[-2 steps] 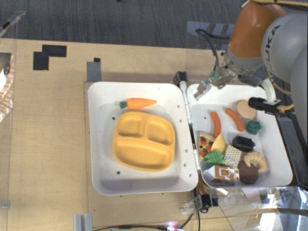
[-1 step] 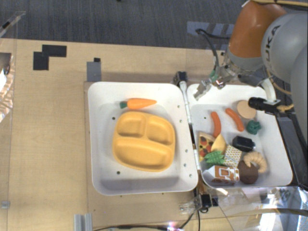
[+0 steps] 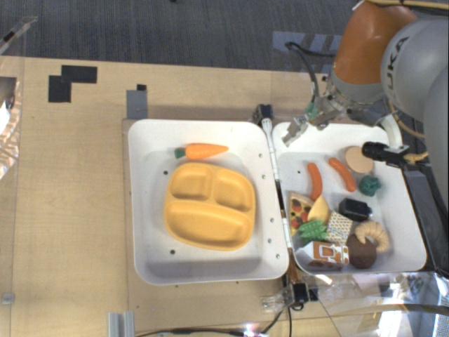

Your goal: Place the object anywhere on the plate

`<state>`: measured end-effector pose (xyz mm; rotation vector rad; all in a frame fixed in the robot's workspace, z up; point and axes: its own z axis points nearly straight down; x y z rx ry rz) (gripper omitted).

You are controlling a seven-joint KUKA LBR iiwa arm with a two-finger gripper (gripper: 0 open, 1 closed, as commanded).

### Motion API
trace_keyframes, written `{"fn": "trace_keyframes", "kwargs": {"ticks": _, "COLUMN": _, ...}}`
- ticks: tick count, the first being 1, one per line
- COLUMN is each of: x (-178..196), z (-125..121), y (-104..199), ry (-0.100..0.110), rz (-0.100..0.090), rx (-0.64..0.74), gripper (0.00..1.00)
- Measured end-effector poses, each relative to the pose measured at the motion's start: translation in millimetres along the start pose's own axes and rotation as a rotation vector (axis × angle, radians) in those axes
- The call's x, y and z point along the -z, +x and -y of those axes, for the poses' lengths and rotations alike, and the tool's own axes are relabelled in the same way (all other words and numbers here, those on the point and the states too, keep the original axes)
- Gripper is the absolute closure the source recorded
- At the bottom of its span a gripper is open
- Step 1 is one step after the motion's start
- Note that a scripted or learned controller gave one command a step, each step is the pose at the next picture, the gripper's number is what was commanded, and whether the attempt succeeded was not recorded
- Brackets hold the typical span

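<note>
My gripper (image 3: pixel 298 126): it hangs over the back left corner of the right bin (image 3: pixel 414 216). I cannot tell how it is set, and I see nothing in it.
My arm (image 3: pixel 382 41): grey with an orange band, coming in from the right.
Bins: two white ones, side by side. The left bin (image 3: pixel 147 258) and the right bin touch in the middle.
Plate (image 3: pixel 209 205): one, yellow, with three parts. It sits in the left bin.
Carrot (image 3: pixel 202 150): one, orange with a green end. It lies flat in the left bin, just behind the plate, not on it.
Carrot and my gripper: the carrot is to the left of my gripper and a bit nearer the front, well apart from it, across the wall between the bins.
Sausages: two red ones in the right bin, one long (image 3: pixel 315 180) and one short (image 3: pixel 343 175).
Other toys in the right bin: a tan round disc (image 3: pixel 358 160), a green lump (image 3: pixel 370 184), a black thing (image 3: pixel 354 208), a brown bun (image 3: pixel 366 244) and more food toys bunched at the front.
</note>
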<state>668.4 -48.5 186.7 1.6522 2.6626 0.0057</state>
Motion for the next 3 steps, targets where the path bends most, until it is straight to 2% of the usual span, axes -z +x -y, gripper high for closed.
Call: {"fn": "trace_keyframes", "kwargs": {"ticks": 3, "x": 0.0, "z": 0.0, "y": 0.0, "ry": 0.000, "rz": 0.000, "rx": 0.000, "gripper": 0.00}}
